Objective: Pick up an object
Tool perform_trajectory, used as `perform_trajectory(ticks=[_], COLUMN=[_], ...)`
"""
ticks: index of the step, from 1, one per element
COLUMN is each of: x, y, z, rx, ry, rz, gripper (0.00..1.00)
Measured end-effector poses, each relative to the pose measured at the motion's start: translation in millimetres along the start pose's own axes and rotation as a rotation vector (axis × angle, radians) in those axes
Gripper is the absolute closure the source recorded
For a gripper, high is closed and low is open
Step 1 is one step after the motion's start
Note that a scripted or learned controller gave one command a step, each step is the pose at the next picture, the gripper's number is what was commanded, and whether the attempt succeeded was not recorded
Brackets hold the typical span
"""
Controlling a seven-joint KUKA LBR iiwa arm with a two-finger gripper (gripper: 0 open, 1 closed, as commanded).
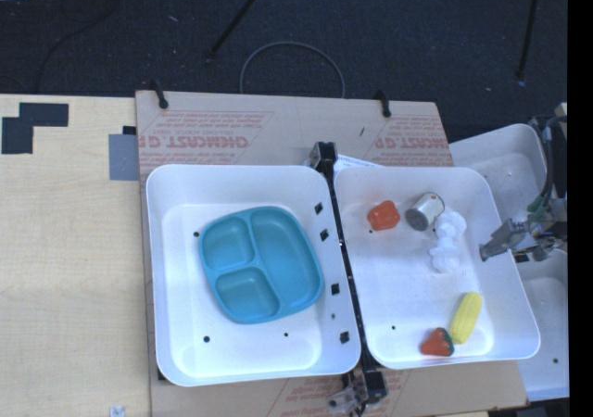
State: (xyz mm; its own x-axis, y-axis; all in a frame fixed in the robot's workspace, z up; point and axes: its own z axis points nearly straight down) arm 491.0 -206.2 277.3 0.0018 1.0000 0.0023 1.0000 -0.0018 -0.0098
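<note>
Nearest the onlooker in the right-hand bin (500, 336), a red strawberry-like toy (436, 343) lies just beside a yellow corn cob (465, 316), both close to the front rim. Farther back, a crumpled white object (447, 241) sits mid-bin, touching or nearly touching a small metal cup (424, 211) tipped on its side, with an orange-red piece (383, 216) just to the cup's left. The left-hand bin (176, 221) carries a blue three-compartment plate (260, 263). At the right bin's outer edge the gripper (508, 241) hangs by the rim, well apart from every candidate; whether it is spread or closed cannot be told from here, and nothing appears between it. The likely trouble: the white object blends into the bin floor and crowds the cup, so a descent there could nudge both aside or close on nothing, while the cup may roll.
</note>
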Motion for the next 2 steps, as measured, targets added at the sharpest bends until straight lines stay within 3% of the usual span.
perform_trajectory(ticks=[1, 2], x=[0, 1], y=[2, 9], z=[-4, 57], rx=[-0.008, -0.001], ry=[-0.002, 0.001], rz=[-0.002, -0.002], gripper=[0.0, 0.0])
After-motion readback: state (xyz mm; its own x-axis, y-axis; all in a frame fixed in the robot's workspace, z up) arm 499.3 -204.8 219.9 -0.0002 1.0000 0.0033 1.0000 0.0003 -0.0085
